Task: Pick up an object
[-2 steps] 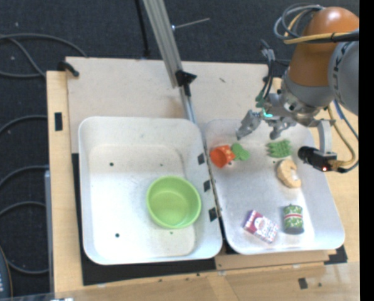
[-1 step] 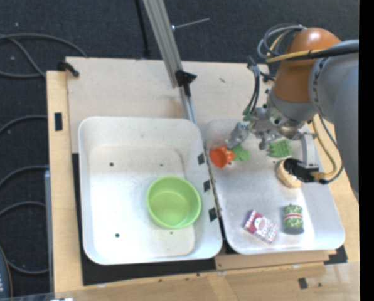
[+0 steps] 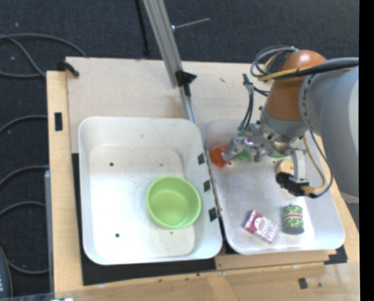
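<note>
The arm reaches in low over the right bin, its gripper beside an orange object; whether it grips I cannot tell.

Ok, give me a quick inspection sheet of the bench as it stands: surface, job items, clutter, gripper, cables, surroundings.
Surface: wooden bench bearing left bin and right bin, side by side.
Job's things: green bowl in left bin; orange object, red-and-white packet and small green can in right bin.
Clutter: nothing seen.
Gripper: gripper low over right bin beside orange object; jaw state unclear.
Cables: black and yellow loops on the arm; floor cables left of bench.
Surroundings: dark floor; slanted metal rail.
</note>
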Controlling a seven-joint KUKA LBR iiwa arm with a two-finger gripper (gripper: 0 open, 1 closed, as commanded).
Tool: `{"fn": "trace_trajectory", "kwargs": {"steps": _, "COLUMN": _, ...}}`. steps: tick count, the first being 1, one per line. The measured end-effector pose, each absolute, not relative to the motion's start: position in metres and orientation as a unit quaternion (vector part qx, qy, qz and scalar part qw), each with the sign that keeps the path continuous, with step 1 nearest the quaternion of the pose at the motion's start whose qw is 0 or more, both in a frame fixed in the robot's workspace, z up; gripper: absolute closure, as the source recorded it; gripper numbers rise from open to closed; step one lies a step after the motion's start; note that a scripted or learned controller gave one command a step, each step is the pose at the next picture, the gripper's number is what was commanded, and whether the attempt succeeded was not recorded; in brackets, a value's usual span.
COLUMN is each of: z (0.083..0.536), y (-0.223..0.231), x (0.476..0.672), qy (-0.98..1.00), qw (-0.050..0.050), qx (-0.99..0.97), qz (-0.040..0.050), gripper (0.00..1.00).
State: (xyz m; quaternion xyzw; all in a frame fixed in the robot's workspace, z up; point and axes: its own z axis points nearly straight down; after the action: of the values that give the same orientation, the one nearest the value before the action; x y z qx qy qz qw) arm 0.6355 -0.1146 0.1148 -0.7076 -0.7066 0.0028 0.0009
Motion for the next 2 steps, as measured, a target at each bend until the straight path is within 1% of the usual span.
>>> {"fn": "trace_trajectory", "kwargs": {"steps": 1, "z": 0.100, "y": -0.117, "x": 0.635, "qy": -0.706, "qw": -0.001, "qx": -0.708, "qz": 0.0017, "gripper": 0.00}}
{"fn": "trace_trajectory", "kwargs": {"steps": 2, "z": 0.113, "y": -0.117, "x": 0.637, "qy": -0.705, "qw": -0.002, "qx": -0.709, "qz": -0.0003, "gripper": 1.00}}
